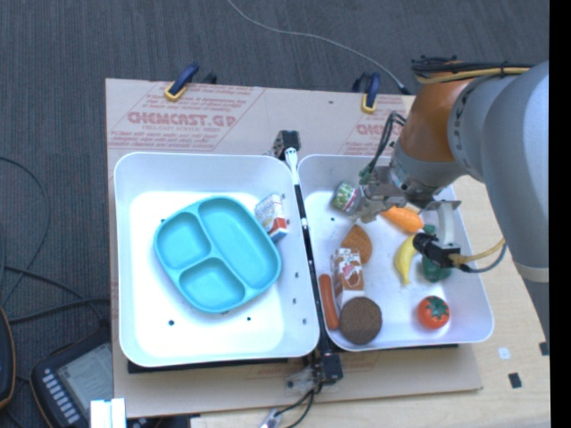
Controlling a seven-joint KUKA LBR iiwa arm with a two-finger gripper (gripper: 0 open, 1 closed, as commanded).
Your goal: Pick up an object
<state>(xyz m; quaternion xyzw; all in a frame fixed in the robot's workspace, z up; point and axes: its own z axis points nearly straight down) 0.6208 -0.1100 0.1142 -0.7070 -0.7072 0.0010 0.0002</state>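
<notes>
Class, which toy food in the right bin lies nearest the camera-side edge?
The round dark-brown patty, lower in the view than the red tomato and the sausage.

A brown board [223,123] with red lettering lies at frame centre on dark grey carpet [53,150]. Two clamps sit on the board's upper edge: one with a blue handle [181,81] toward the upper left, and one with a yellow tip [369,92] toward the upper right. The left bin [125,266] and the right bin [468,306] sit side by side on the board, touching. A blue three-compartment plate [217,253] lies in the left bin. A thin cable [268,20] crosses the carpet at upper centre. A dark keypad device [71,383] lies at lower left.
</notes>
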